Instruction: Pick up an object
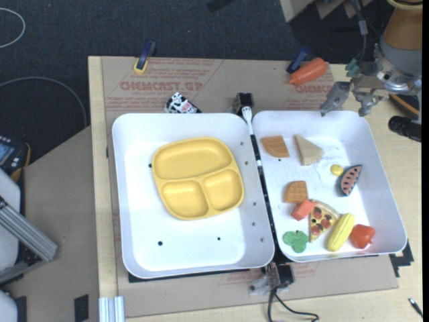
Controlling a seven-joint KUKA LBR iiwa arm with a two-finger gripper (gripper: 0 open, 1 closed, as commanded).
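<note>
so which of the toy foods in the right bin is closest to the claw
The pale wedge, at the bin's far end. It lies nearest the claw, which hangs open over the far rim; the brown toast piece beside it sits further left, the rest nearer the camera.

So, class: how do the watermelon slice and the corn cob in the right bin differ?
The watermelon slice is a dark-rimmed red wedge with seeds; the corn cob is a plain yellow cylinder. The watermelon slice lies alone towards the bin's right wall; the corn cob lies near the front edge, between a pizza slice and a tomato. Both are toy foods, lying slanted.

Arm point(402, 25) cut off at right edge
</note>
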